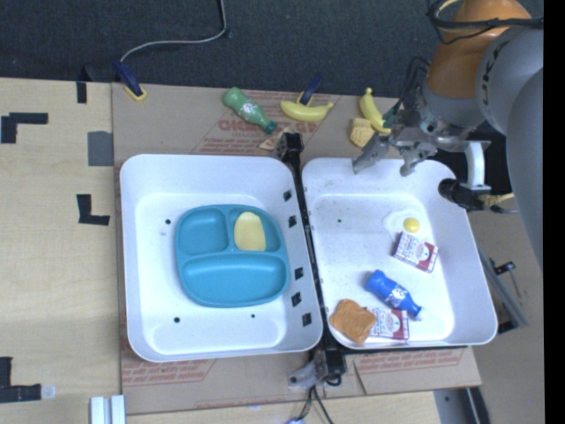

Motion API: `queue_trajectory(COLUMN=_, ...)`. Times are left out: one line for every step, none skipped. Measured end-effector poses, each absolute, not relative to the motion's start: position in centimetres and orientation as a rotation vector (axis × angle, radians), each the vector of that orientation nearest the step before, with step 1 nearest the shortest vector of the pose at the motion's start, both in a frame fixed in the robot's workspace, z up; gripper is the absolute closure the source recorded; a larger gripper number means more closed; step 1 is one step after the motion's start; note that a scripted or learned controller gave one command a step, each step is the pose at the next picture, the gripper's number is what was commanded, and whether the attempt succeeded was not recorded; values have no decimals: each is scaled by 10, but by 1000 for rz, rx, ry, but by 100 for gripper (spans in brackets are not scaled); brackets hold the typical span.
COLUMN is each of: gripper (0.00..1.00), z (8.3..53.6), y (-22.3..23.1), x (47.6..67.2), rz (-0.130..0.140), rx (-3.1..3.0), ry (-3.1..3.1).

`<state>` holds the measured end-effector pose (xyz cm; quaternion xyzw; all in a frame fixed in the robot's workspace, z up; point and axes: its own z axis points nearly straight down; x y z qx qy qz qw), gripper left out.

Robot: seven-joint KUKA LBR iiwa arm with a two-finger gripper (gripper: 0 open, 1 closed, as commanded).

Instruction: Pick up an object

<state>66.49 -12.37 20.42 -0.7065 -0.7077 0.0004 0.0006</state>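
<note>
My gripper [387,162] hangs over the back edge of the right bin [353,203], fingers spread open with nothing between them. Inside that bin lie a fried egg toy [407,223], a red and white carton [415,253], a blue bottle [394,293], a slice of toast [353,321] and a small red packet [389,324] near the front. The left bin [146,193] holds a blue divided plate [231,259] with a yellow piece [250,231] in its upper right section.
Behind the bins on the cardboard lie a green bottle [248,109], two bananas [305,109] [371,109] and a yellow block [361,132]. Black clips [292,145] join the bins along the middle. The arm's grey body fills the right side.
</note>
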Motion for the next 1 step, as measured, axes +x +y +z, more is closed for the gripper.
queue_trajectory(gripper=0, z=86, y=-102, x=601, rz=-1, rx=-2221, ry=-2222)
